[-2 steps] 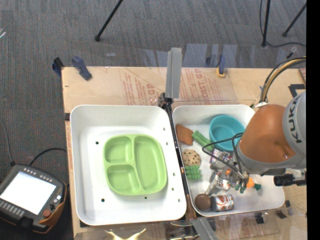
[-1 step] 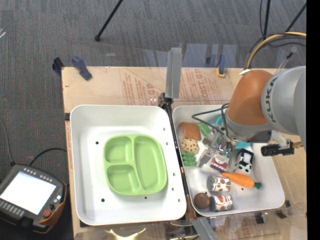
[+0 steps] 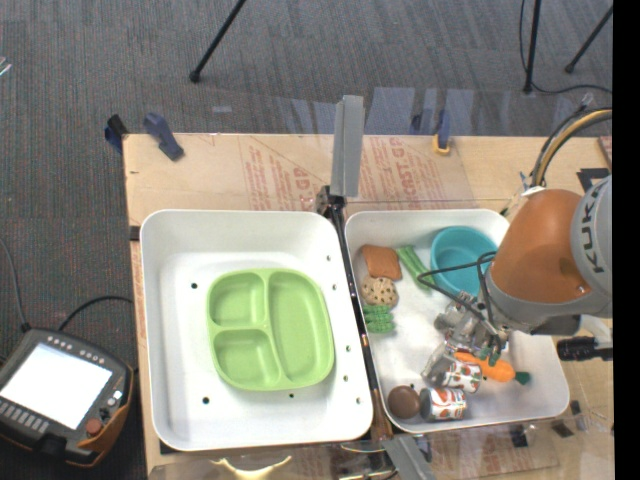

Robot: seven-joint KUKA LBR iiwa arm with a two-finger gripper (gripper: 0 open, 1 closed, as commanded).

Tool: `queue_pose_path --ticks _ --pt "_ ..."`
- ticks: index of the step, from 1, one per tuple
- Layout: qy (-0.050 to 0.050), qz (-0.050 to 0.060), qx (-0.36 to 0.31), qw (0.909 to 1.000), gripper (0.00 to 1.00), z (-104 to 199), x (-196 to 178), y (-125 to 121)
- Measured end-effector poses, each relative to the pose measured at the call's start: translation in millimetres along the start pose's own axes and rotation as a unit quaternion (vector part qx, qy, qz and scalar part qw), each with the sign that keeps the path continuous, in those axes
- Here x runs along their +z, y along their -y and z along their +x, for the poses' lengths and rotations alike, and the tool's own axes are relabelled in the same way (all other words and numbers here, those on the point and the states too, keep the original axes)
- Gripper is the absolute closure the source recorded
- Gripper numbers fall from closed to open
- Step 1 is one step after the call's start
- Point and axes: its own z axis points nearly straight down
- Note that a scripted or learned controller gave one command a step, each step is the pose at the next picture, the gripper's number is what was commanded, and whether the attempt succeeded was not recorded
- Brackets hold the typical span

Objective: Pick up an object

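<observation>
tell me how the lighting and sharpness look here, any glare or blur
Camera view: light is even and soft, with faint shadows inside the left bin around the green plate; no strong glare on the white bins; the gripper and the small items beneath it in the right bin look slightly blurred and crowded, hard to separate; the bench edges stay fairly sharp.

A green tray (image 3: 270,328) lay in the left bin (image 3: 165,368), well left of the gripper. The bins sat on a cardboard sheet (image 3: 230,173) over the bench. A pendant (image 3: 60,396) rested on the floor far to the left. Tripod legs (image 3: 222,28) stood on the carpet (image 3: 100,48) beyond.
</observation>
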Motion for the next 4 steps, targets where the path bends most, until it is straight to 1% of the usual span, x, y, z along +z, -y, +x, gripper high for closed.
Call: queue_pose_path --ticks 1,2,3,4 --pt "0.017 -0.009 -0.007 0.9998 0.00 25 -8 19" --pt "0.012 -0.001 0.014 0.9998 0.00 55 -6 -18" --pt "0.000 0.000 0.143 0.9897 0.00 0 0 -44" --pt "-0.002 0.000 0.279 0.9602 0.00 -77 0 -66"
